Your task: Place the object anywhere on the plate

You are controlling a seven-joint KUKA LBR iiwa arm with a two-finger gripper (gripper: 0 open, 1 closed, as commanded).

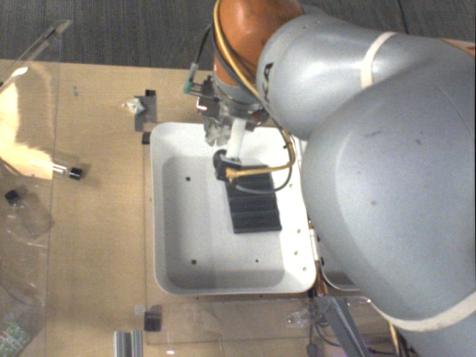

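Probably setting up pickup: hovering two-finger gripper, state unreadable, beside flat black ribbed block in shallow white bin, needing grasping next.

This looks like a robotics lab rather than a home or a shop. A heavy grey industrial arm with an orange band leans over a pale wooden bench. A shallow white bin sits on the bench with small black blocks just off its left corners. A clear plastic screen stands along the bench's left side, and dark, ribbed office carpet runs beyond the far edge.
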